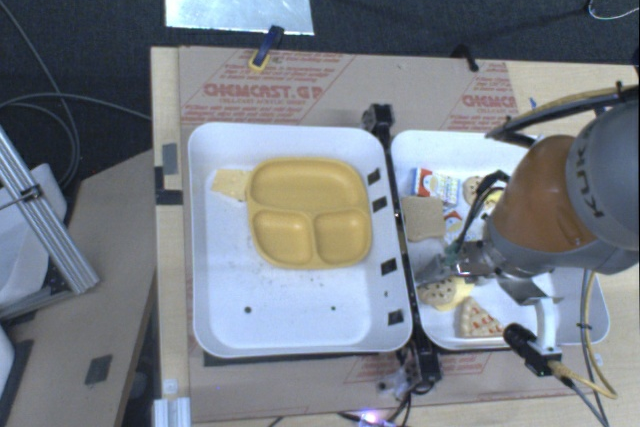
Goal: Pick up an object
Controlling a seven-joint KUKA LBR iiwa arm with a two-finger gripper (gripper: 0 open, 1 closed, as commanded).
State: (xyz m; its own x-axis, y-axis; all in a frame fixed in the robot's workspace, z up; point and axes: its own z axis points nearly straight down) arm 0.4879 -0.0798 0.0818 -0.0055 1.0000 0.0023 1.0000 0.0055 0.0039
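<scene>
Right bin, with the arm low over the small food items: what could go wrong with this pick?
The small food pieces lie crowded: a tan square slice, a cookie-like round piece and a pizza-shaped wedge sit close, so the gripper may nudge neighbours or catch two. These look flat, so it may close on nothing. The arm hides part of the white right bin.

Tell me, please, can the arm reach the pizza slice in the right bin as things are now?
Probably yes. The pizza slice lies uncovered near the front wall of the right bin, and the arm already hangs over that bin, close above and beside the slice.
</scene>
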